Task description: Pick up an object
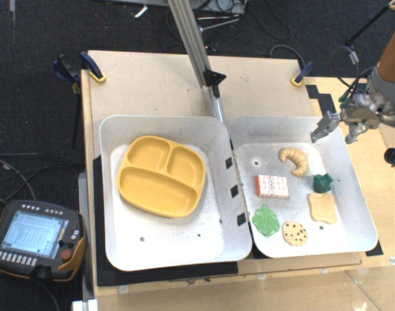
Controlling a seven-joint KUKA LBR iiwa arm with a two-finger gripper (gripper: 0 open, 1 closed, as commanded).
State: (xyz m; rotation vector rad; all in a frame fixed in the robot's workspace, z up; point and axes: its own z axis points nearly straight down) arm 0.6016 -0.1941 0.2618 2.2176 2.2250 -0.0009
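The surface (pixel 184 83) carries two white bins side by side. The left bin (pixel 119 238) lies well away from the pincer and holds a yellow divided plate (pixel 162 175). The right bin (pixel 353 219) lies just under and below the pincer, and every loose item sits in it.

The arm (pixel 386 76) comes in from the right edge, and its pincer (pixel 336 127) hangs over the bin's upper right rim. Its two fingers (pixel 323 128) look spread apart with nothing between them, so the pick has not begun in earnest; nothing is lifted.

Candidates, by size: a croissant (pixel 296 161) sits closest, just down and left of the pincer. A toast slice (pixel 323 207) lies further below it, near the bin's right side. A red and white box (pixel 272 186) rests down and left, beyond the croissant. A green leaf (pixel 266 220) and a cookie (pixel 294 232) lie farthest off, at the bin's lower edge. A small dark green piece (pixel 322 183) sits nearly straight below the pincer, touching the toast's top edge or close to it.

What is left, I judge, is everything: choose an item, descend, close, lift. The croissant seems the shortest reach.
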